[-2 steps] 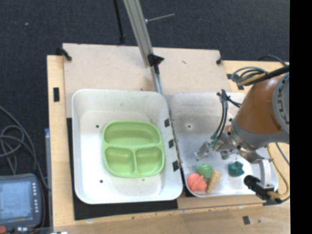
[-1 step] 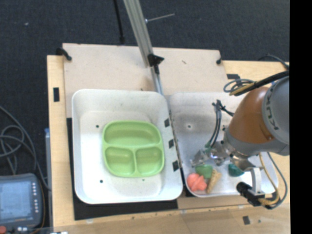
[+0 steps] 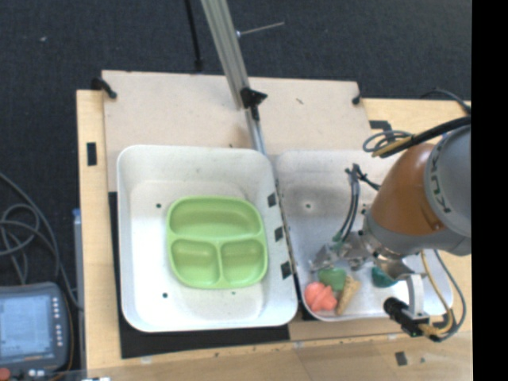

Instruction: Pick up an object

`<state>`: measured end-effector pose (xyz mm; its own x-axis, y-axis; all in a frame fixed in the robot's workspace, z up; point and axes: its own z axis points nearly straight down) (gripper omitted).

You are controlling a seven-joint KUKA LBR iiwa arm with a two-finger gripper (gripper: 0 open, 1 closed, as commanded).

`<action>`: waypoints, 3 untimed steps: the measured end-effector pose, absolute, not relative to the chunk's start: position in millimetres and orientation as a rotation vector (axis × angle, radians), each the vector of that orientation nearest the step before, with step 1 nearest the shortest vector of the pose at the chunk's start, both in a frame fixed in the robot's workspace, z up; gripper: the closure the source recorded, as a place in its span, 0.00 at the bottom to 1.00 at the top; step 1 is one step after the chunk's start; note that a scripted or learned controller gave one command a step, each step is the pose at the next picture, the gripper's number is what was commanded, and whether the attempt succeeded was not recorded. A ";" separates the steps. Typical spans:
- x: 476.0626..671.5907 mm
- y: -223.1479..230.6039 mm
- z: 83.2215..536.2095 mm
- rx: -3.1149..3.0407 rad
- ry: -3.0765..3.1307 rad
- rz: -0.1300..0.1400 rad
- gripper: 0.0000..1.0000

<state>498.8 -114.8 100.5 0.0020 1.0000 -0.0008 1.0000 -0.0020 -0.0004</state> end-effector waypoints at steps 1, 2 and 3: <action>500.4 -115.7 111.8 2.226 2.211 0.005 1.00; 495.2 -117.8 158.1 2.220 2.215 0.005 1.00; 497.4 -120.8 222.3 2.211 2.219 0.007 1.00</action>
